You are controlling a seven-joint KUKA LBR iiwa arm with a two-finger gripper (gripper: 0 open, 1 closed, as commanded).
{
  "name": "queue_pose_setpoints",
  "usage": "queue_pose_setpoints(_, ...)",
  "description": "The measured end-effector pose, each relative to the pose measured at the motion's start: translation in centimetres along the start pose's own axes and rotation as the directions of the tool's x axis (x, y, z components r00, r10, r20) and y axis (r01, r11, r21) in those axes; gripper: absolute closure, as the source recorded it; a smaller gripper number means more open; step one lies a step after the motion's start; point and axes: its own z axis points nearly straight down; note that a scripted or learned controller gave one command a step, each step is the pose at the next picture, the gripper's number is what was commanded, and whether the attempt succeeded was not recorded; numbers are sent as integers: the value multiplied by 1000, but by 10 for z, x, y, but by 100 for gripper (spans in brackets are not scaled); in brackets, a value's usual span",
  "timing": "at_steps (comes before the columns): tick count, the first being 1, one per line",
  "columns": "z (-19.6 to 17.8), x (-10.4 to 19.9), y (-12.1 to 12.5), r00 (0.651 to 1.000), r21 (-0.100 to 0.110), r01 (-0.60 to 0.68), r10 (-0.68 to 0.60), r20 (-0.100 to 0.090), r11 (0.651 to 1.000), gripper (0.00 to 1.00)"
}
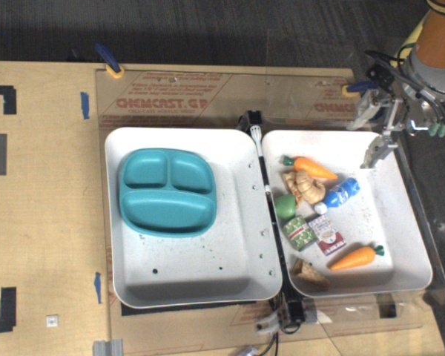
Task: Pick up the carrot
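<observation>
Pincer (382, 143) over right bin's (411, 221) far right corner, can't tell if spread or closed, nothing in it. Two carrots: far carrot (314, 167) beside bottle (340, 193), near carrot (352, 257) by front wall.

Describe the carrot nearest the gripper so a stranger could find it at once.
Start at the right-hand white bin, the one crowded with small items. Look to its far end, near the gripper. That carrot lies just above a beige lump; the other carrot sits at the near end.
</observation>
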Motion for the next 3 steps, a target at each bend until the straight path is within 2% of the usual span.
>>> queue_pose_setpoints(1,101,24,57,1000,-5,-19,19,-9,1000,0)
queue_pose_setpoints(2,164,11,51,984,-1,-176,176,3,984,0)
queue_pose_setpoints(3,154,9,52,985,-1,-174,174,9,985,100)
